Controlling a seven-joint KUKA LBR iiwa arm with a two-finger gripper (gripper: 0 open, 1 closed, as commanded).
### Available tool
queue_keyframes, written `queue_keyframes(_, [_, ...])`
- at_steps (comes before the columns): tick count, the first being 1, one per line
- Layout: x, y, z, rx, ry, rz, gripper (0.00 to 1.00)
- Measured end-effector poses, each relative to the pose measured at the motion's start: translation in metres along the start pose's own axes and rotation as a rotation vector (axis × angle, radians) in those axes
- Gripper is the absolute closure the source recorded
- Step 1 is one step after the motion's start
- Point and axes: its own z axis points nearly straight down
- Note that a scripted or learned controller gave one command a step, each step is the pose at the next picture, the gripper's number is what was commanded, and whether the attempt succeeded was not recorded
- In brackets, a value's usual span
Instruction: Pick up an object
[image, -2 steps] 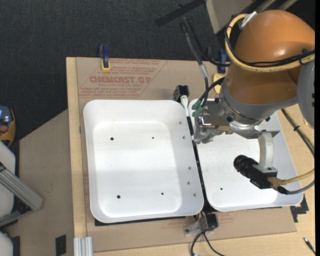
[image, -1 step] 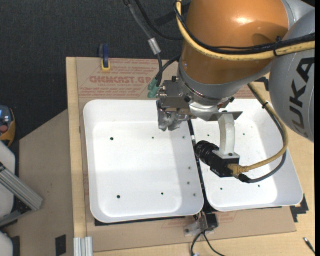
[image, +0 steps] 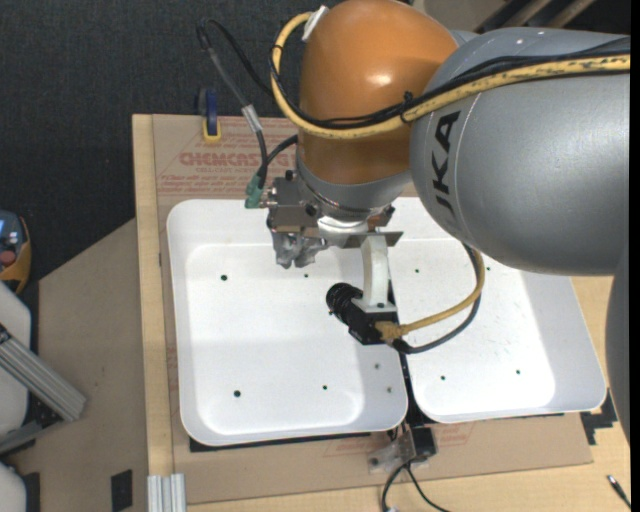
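My gripper (image: 332, 262) hangs low over the back right part of the left white bin (image: 250, 400), close to the wall it shares with the right bin. The big orange wrist band (image: 365, 90) and the grey arm (image: 540, 140) cover most of it from above. A grey metal block (image: 290, 240) and a white bracket (image: 376, 272) stick out below the wrist. I see no loose object on the parts of the bin floor that show.
The right white bin (image: 520, 360) lies partly under the arm. A black connector (image: 352, 312) with a tan cable (image: 450, 315) hangs near the bins' shared wall. A brown board (image: 160, 180) lies under both bins, with a blue clamp (image: 210, 108) at its back edge.
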Motion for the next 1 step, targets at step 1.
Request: queue_keyframes(1, [0.0227,-0.0455,0.0259,0.001,0.001,-0.002,1.0])
